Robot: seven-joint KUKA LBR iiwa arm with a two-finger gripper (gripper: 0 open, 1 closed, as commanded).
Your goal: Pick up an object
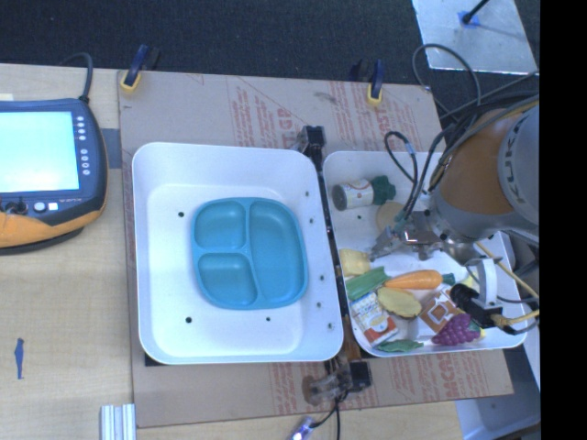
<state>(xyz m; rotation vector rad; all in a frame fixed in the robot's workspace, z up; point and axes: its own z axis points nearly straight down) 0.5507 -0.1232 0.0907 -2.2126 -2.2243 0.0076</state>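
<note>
While the grey arm (486, 168) with its orange band reaches in from the right, its hand (396, 239) hangs low over the right bin (359, 163), near that bin's middle. Its metal fingers (387, 243) point toward the left, and whether they stand wide or narrow I cannot tell, since the wrist and cables crowd them; nothing is seen between them.

The right bin holds a heap of toy food. A small white bottle with a green cap (362, 193) lies on its side in the upper part, apart from the rest. Just below the hand lies an orange carrot (415, 280), with a yellow piece (354, 262) and a green piece (365, 281) to its left by the bin's inner wall. Nearer the front edge lie a potato-like brown lump (401, 302), a red-and-white packet (369, 319), a bunch of purple grapes (456, 332) and a green leaf-like bit (401, 345).

The left bin (160, 168) holds a blue divided plate (249, 252) with three compartments, lying flat near its middle.

Both bins sit side by side on a brown board (275, 108) clamped to the counter (55, 337). A control tablet (46, 168) with a bright screen rests on the counter to the far left.
</note>
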